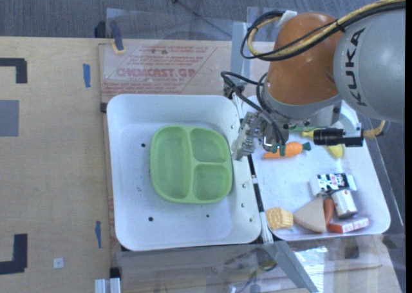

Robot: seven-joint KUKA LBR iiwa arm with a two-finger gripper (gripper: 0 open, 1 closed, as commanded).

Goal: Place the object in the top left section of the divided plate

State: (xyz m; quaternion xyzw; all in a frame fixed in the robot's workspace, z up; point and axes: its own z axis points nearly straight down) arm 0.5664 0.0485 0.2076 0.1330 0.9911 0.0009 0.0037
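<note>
A light green divided plate lies in the left white bin. It has one long section on its left side and two smaller ones on its right. My gripper hangs over the wall between the two bins, just off the plate's right rim. I see no object in it. An orange toy carrot lies in the right bin, close to the right of the gripper. The arm's orange wrist covers the far part of that bin.
The right bin also holds a yellow piece, a white printed box, a small can, a tan wedge, a waffle-like biscuit and a red-white bar. Cables trail from the wrist.
</note>
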